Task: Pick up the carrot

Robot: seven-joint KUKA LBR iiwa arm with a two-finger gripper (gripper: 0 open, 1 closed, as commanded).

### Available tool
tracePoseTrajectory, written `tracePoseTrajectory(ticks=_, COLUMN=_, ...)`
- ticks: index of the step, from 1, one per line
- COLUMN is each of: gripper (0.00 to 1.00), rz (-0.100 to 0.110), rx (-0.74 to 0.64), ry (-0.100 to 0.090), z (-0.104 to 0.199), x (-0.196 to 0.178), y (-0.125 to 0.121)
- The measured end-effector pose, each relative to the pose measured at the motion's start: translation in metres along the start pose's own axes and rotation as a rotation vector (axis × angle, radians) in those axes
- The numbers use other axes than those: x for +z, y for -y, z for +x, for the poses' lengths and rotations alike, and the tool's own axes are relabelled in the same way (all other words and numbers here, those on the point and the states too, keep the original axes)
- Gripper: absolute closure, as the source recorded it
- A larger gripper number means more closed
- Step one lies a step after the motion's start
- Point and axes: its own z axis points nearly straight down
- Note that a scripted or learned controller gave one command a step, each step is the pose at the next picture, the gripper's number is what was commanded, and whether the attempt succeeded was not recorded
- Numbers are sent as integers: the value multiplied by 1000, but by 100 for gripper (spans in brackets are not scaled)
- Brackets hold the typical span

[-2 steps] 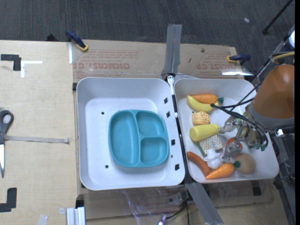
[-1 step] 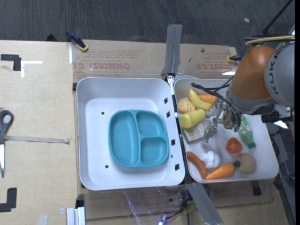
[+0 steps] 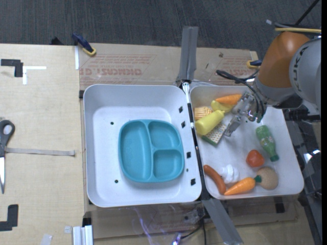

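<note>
Carrot (image 3: 241,186) lying at the near edge of the right bin (image 3: 291,152), tip toward a red sausage (image 3: 215,179), stem end touching a brown potato (image 3: 267,178). White crumpled bit (image 3: 230,172) just behind the carrot, tomato (image 3: 255,158) beyond that, green bottle (image 3: 266,142) farther back. Likely a light, stiff plastic toy with a smooth tapered skin — apt to slip if pinched near the point. Best hold judged across the thick middle, jaws set crosswise, clear of the potato. Well behind the carrot, yellow bottle (image 3: 209,121) and a cracker (image 3: 217,133), then a second orange piece (image 3: 228,100) at the far wall. Gripper (image 3: 241,117) above that far clutter, well apart from the carrot, nothing between the fingers; gap between them too blurred to judge — cannot tell. Left of the carrot's bin, blue tray (image 3: 152,150).
</note>
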Motion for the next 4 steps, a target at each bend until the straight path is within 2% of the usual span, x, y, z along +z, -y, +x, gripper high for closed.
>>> tracePoseTrajectory(ticks=1, gripper=0, rz=-4, rx=130, ry=12, z=-33, x=-77, y=28)
tracePoseTrajectory(ticks=2, gripper=0, rz=-4, rx=358, ry=7, z=-17, x=-44, y=9)
tracePoseTrajectory(ticks=3, gripper=0, rz=-4, rx=502, ry=7, z=-22, x=-2, y=2)
tracePoseTrajectory(ticks=4, gripper=100, rz=-5, rx=497, ry=14, z=-24, x=-15, y=1)
